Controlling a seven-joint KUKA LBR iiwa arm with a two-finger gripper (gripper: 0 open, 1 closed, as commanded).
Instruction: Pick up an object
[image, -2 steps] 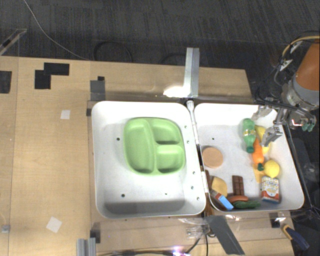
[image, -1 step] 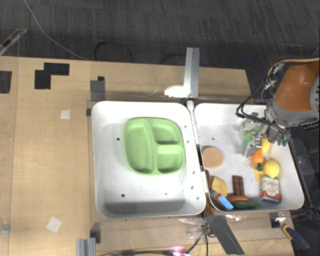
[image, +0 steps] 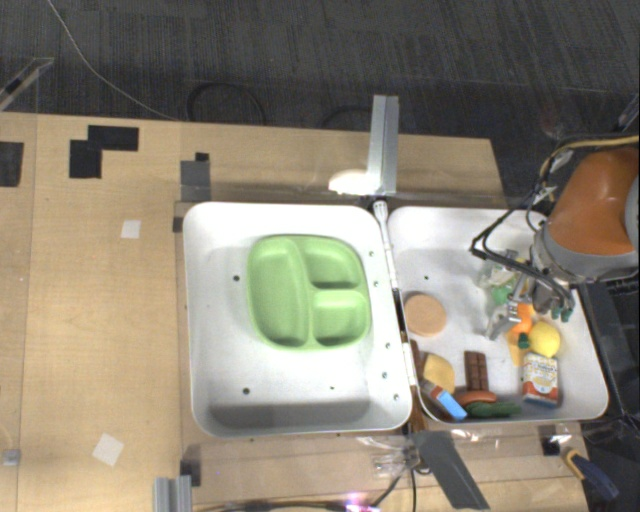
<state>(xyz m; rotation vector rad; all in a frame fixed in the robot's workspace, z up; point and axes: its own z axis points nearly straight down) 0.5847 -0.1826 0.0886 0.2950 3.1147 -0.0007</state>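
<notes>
The right bin (image: 440, 230) holds several small items. A round tan cookie (image: 427, 314) lies at its left. Along the front lie a brown chocolate bar (image: 476, 371), a yellow cheese wedge (image: 438, 372), a blue block (image: 450, 405) and a green pickle (image: 492, 408). At the right are a yellow lemon (image: 543, 340), an orange carrot piece (image: 521, 328) and a small red-labelled bottle (image: 540, 381). My gripper (image: 518, 298) hangs low over the bin's right side, just above the carrot piece and lemon. The wrist and cables hide what is under it.
The left bin (image: 215, 300) holds a green divided plate (image: 305, 290). A metal post (image: 383, 150) stands behind the ridge between the bins. The arm's orange band (image: 595, 205) overhangs the right bin's far right corner.
</notes>
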